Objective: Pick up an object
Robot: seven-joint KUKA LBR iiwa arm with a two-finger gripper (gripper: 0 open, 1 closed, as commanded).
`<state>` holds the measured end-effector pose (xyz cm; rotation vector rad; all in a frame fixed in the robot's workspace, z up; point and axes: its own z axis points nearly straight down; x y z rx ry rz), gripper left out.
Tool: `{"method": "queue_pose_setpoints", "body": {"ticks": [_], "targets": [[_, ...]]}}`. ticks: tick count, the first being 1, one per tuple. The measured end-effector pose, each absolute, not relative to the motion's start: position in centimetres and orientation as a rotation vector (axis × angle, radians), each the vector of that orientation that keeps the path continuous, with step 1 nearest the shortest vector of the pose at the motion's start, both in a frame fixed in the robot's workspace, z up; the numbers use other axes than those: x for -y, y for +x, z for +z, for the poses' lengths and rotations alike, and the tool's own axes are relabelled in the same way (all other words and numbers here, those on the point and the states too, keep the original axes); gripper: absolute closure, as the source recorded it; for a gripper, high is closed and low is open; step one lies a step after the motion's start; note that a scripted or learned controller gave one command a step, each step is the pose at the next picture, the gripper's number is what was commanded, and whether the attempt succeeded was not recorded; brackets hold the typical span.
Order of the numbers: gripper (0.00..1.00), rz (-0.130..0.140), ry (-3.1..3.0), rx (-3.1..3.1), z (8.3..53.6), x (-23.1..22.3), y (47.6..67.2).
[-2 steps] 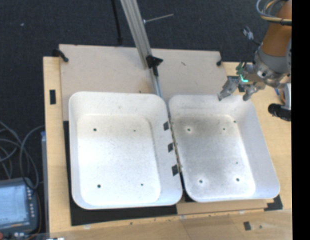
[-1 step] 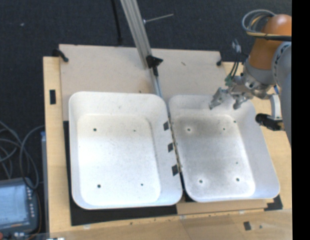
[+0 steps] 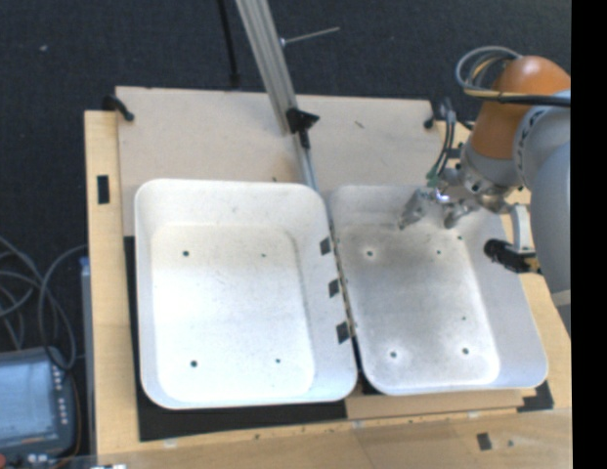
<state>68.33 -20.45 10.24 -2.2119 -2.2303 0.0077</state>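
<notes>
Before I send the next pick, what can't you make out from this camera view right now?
- The tool, over the right bin's far corner: too small and blurred to tell how it is set or whether anything is in it.
- The arm: cut off by the right edge, so its base is unseen.
- Dark specks on both bin floors, including the left bin: too small to tell holes from marks.
- The screen at lower left: cut by the frame edge, unreadable.

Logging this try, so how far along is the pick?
Nothing looks done: no object shows between the fingers of the tool. In hand: the tool, fingers spread, hangs over the far end of the right bin. Left: closing on an object and lifting it; I can't make one out in either bin.
</notes>
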Motion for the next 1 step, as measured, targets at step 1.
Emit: {"method": "queue_pose_setpoints", "body": {"ticks": [1], "targets": [[1.00, 0.006, -2.213, 2.245, 11.90, 20.61, 68.58]]}}
